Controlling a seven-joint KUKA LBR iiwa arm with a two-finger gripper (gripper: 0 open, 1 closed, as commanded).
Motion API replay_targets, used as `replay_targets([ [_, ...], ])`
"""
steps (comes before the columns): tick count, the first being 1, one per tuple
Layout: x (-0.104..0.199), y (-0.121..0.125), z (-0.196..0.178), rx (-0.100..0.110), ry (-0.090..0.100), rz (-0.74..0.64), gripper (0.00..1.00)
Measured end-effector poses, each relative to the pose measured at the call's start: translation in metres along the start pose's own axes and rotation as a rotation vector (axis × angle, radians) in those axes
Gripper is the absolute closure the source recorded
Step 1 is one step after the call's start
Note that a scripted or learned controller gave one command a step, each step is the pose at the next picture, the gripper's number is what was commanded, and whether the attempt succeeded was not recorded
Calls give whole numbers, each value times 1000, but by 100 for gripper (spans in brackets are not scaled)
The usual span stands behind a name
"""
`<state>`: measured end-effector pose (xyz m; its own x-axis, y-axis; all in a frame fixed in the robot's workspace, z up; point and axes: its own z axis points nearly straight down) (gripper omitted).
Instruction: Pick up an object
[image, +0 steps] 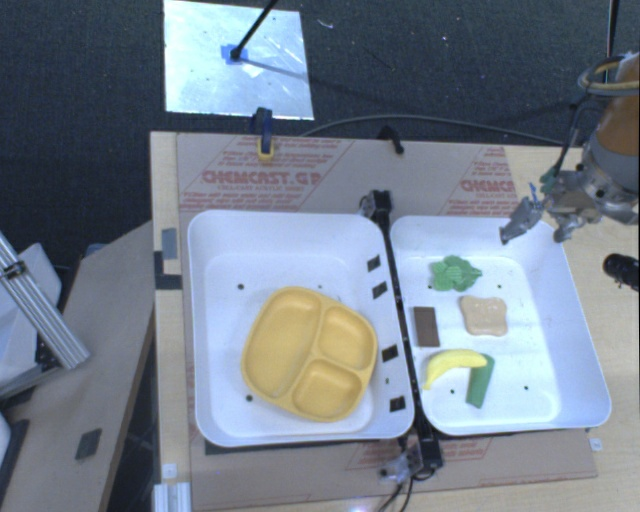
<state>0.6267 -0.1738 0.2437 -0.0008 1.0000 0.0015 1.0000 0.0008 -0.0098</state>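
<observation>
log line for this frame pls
phase: pre-grasp | gripper: open, holding nothing, above right bin far edge | candidates: banana, toast, broccoli

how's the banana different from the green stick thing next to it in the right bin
The banana is yellow and curved; the green stick is dark green and straight. The banana lies mostly crosswise in the right bin; the stick runs more front to back, tilted. They meet at the banana's right end. Both lie flat near the bin's front edge.

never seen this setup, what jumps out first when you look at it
A big yellow divided tray lies in the left bin. The right bin holds small toy foods: a green leafy piece, a toast slice, a banana. The gripper hangs open over that bin's far right corner.
</observation>
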Motion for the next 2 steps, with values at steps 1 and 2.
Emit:
replay_targets([
  [1,0,2,-7,-11,-2,-3,0],
  [2,0,8,35,-11,-2,-2,0],
])
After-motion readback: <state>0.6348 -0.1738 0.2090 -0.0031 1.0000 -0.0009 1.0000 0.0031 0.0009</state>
